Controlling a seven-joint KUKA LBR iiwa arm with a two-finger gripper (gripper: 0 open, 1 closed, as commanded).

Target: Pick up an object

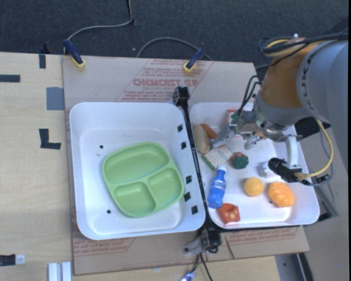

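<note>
Starting nearest the camera: the right bin (304, 215) has a small red block (229, 213) sitting at its front edge. Just behind that is a blue bottle (217, 186) lying close to the wall between the bins. Over on the right side there's an orange fruit (281, 194), and a yellow ball (253, 187) just beside it, apart from the bottle.

The left bin (85, 157) holds a green divided plate (143, 179), lying flat, three compartments, nothing in them.

Further back in the right bin things get crowded: a dark green round thing (240, 160), a checkered patch (219, 156) next to it, and a tan piece (200, 140) up against the dividing wall with something orange (209, 130) just behind it. So all the stuff that could be picked is in the right bin.

The gripper (236, 144) hangs over that crowded part, just behind the dark green round thing. As far as I can see its fingers (223, 137) are spread, with only bare white bin floor between them, so it's not gripping anything. The grey arm (330, 81) with its orange band comes in from the right.

At the back, both bins sit on a cardboard sheet (158, 81) clamped to the surface (23, 157) with two blue and yellow clamps (74, 54).
</note>
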